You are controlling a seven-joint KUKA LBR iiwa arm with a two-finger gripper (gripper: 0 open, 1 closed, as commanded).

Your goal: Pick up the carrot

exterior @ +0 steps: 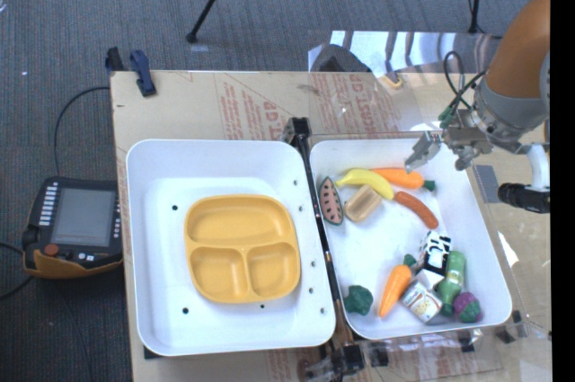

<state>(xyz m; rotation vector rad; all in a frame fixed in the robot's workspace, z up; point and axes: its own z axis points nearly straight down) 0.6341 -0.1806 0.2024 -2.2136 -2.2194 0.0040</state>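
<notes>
Two orange carrots lie in the right bin [490,232]. One carrot [401,178] lies across the back, its green end pointing right, just behind a yellow banana [365,182]. The other carrot [393,288] lies near the front with its green top pointing away. My gripper [442,155] hangs over the bin's back right part, slightly right of and behind the back carrot. It is open, its two fingers spread apart with nothing between them.
The right bin also holds a watermelon slice [331,199], bread [362,204], a sausage [417,208], broccoli [358,299], a cow-print carton [436,252], a green vegetable [454,271], a can [420,304] and grapes [467,308]. A yellow divided plate [241,247] sits in the left bin [148,191].
</notes>
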